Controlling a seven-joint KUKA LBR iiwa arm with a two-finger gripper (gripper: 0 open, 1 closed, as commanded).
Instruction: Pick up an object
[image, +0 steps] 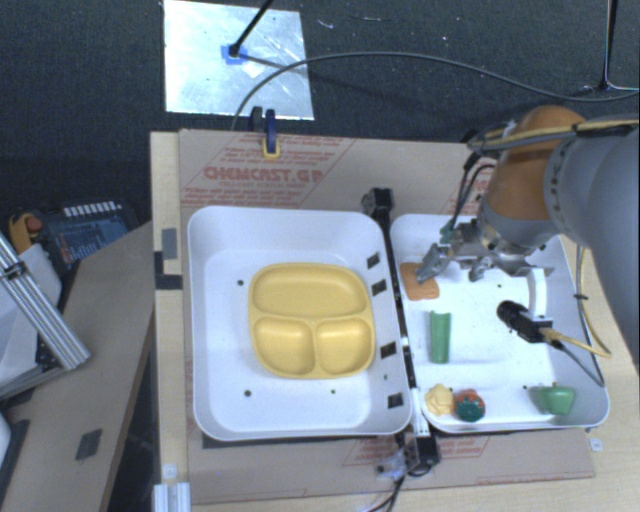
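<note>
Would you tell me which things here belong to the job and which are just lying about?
Job in hand: gripper; orange piece beside it; green block; yellow lump; red-and-green ball; green corner piece.
Lying about, likely: yellow divided tray, left bin; foil sheet; clamp.

Item: orange flat piece (421, 288) — far edge covered by the gripper (432, 266). Item: right bin (490, 370) — far corner hidden behind the arm (600, 185), itself cut off at the right edge.
</note>
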